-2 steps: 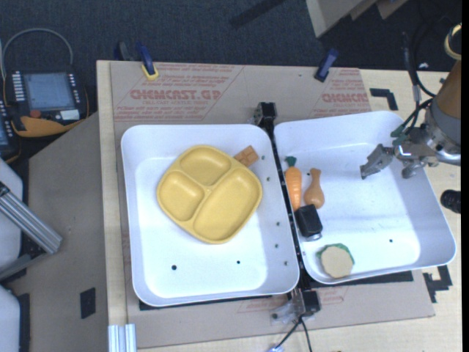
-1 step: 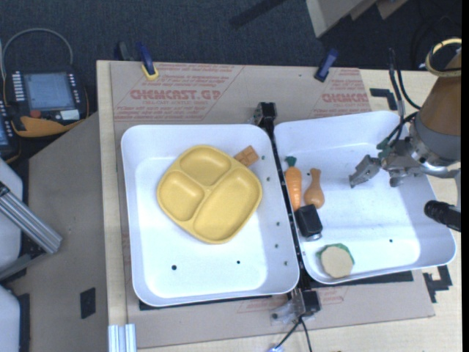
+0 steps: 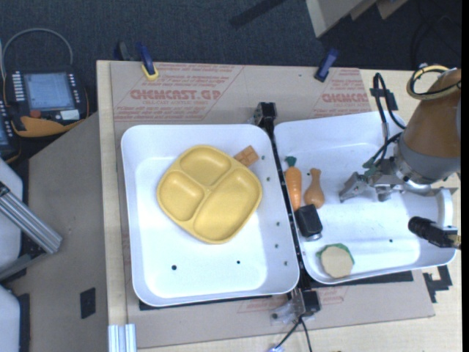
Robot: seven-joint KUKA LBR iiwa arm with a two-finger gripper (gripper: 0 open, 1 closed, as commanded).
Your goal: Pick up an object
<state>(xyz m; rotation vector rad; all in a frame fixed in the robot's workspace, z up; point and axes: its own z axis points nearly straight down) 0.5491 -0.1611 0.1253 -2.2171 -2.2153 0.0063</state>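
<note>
The right bin (image 3: 344, 141) holds an orange carrot (image 3: 294, 187), a tan pear-shaped piece (image 3: 314, 188), a black block (image 3: 308, 221) and a round tan disc with a green edge (image 3: 336, 261). My gripper (image 3: 366, 188) hovers over the right half of this bin, to the right of the pear-shaped piece and apart from it. Its fingers are spread open with nothing between them. The grey wrist with its orange band (image 3: 434, 119) rises behind it at the right edge.
In the left bin (image 3: 205, 273) lies a yellow divided plate (image 3: 210, 193) with a small brown block (image 3: 246, 155) at its upper right corner. A black divider (image 3: 282, 196) runs between the bins. Clamps sit at the bench's far edge.
</note>
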